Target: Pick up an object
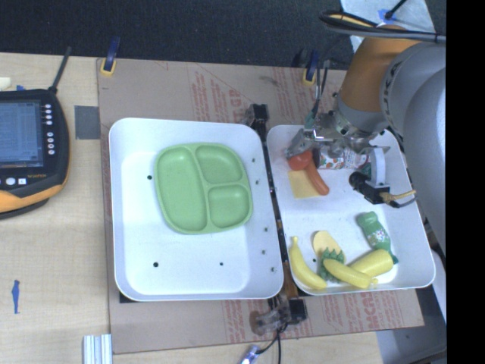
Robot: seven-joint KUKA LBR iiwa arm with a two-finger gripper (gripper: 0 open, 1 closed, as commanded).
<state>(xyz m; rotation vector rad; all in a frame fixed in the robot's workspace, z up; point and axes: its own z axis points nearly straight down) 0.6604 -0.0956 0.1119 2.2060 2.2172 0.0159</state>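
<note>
— Where is the thing to be picked?

— A red-and-orange elongated plastic piece (309,169) lies in the far left corner of the shallow white right bin (341,212), slanting from red at its far end to orange at its near end. It rests across a pale yellow wedge-shaped block (301,187), touching it.

— And the gripper (312,141)?

— It hangs directly above the red end, very close to it. Whether the pincer is wide, narrow or closed on anything, I cannot tell; the metal parts blur together there.

— What else is near?

— Just right of the piece, a small colourful printed packet (334,160), under the wrist. Nearer the front, by the right wall, a green bottle-shaped plastic toy (373,230). Along the front edge, a yellow plastic banana (303,268), a pale yellow rounded slice (326,242) and a yellow squash-like toy (365,267), huddled close together.

— The other bin?

— The shallow white left bin (132,226) holds a light green three-compartment plastic plate (203,186), lying flat towards the far side. Both bins sit side by side on a brown cardboard sheet (189,89). Well apart on the left of the wooden bench lies an orange-and-grey handheld control pendant with a screen (26,149).
</note>
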